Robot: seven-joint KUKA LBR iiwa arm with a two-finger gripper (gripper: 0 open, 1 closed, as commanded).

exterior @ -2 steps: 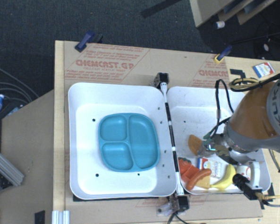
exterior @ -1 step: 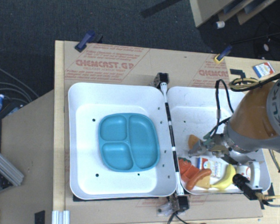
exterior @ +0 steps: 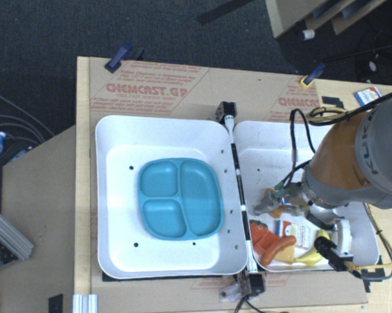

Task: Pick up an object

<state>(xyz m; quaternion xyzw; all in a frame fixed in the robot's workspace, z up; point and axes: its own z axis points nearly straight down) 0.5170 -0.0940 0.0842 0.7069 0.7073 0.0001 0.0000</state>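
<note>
A grey arm (exterior: 355, 155) with an orange band reaches into the right bin (exterior: 263, 140) on the worktop (exterior: 187, 86), its pincer (exterior: 276, 200) low over the bin floor; whether it is parted or closed, or has hold of anything, cannot be told from this slant. Just below and slightly right of the pincer lies a heap of small things: a red-orange piece (exterior: 270, 242) whose long axis runs roughly toward the bin's near-left corner, a white packet with red print (exterior: 296, 233) beside it, and a yellow item (exterior: 309, 257) against the near wall. A black cable (exterior: 296, 135) loops above the pincer across the open far half of the bin floor. To the pincer's left, past the ridge where the two bins meet, the left bin (exterior: 117, 141) carries a blue divided plate (exterior: 180, 198) near its centre, with bare white floor all round it.
</note>
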